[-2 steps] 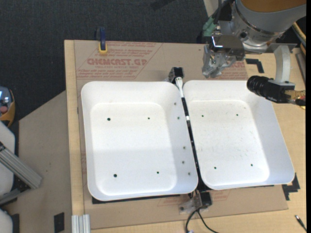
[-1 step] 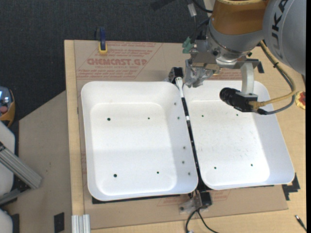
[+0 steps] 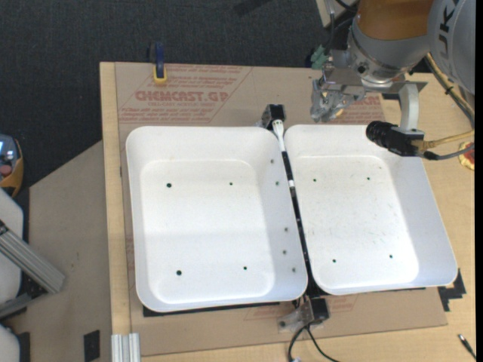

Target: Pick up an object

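Hovering just beyond the far rim of the right bin (image 3: 423, 194), the gripper (image 3: 330, 105) is seen; its finger state cannot be told. No object can be made out in the left bin (image 3: 139, 202).

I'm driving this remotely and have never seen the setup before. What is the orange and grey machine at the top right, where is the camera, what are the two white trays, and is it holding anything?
The machine is a robot arm, grey with an orange band above its wrist. It reaches in from the right of the picture. The single camera is fixed above the bench and looks down at a slant.

At the arm's tip is its claw, hanging over the far edge of the right bin. I see nothing between its fingers, though at this size I cannot tell if they are open or shut.

The left bin and right bin are shallow white trays lying side by side on a brown board. I can make out only small dark dots on their floors, no objects.
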Controlling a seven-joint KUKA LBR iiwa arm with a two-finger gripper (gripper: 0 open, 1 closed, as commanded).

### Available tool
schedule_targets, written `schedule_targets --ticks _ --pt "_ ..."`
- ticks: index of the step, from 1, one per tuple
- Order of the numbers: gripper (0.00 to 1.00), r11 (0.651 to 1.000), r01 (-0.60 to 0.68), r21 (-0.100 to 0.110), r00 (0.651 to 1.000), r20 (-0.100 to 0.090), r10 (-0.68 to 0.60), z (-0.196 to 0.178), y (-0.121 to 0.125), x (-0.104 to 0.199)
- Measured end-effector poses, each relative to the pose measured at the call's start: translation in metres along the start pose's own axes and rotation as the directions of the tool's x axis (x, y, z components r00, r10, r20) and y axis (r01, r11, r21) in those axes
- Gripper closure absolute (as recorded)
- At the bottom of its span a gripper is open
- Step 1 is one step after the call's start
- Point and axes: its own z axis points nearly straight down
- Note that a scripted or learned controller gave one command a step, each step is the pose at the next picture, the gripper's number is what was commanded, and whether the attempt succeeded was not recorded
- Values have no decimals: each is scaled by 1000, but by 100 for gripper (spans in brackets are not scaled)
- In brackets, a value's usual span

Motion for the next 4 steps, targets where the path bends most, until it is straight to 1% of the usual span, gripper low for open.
schedule_targets --ticks 1,2,3,4 --pt "100 1000 0 -4 1000 -1 0 -66 -16 -11" --pt "100 1000 4 8 1000 -1 -4 45 32 4" --pt "100 1000 0 -2 1000 -1 0 -26 11 -8" --pt "100 1000 5 3 1000 -2 -5 32 43 55"
